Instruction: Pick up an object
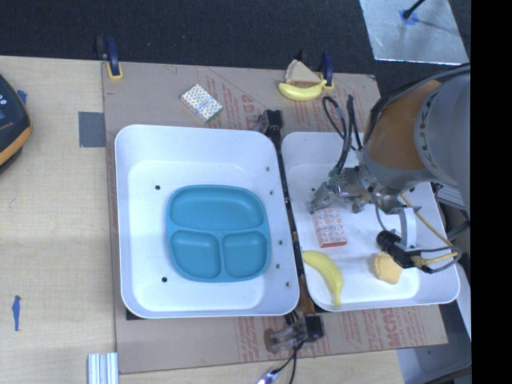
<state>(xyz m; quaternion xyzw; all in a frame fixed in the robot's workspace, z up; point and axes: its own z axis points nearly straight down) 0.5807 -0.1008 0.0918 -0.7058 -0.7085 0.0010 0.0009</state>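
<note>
The right white bin [316, 154] holds a small white and red packet [329, 228], a yellow banana [325, 273] near the front edge, and a yellow chunk [387, 268] at the front right. My gripper [334, 196] hangs low over the bin's middle, just above the packet's far end. The grey arm with its orange band [400, 138] comes in from the right and covers the bin's right part. The left white bin [132, 214] holds a blue sectioned tray [218, 232].
Outside the bins, a second banana with a sandwich-like toy [302, 84] lies at the back edge of the cardboard, and a small patterned packet [201, 102] lies at the back left. Cables [416, 254] trail over the right bin's right side.
</note>
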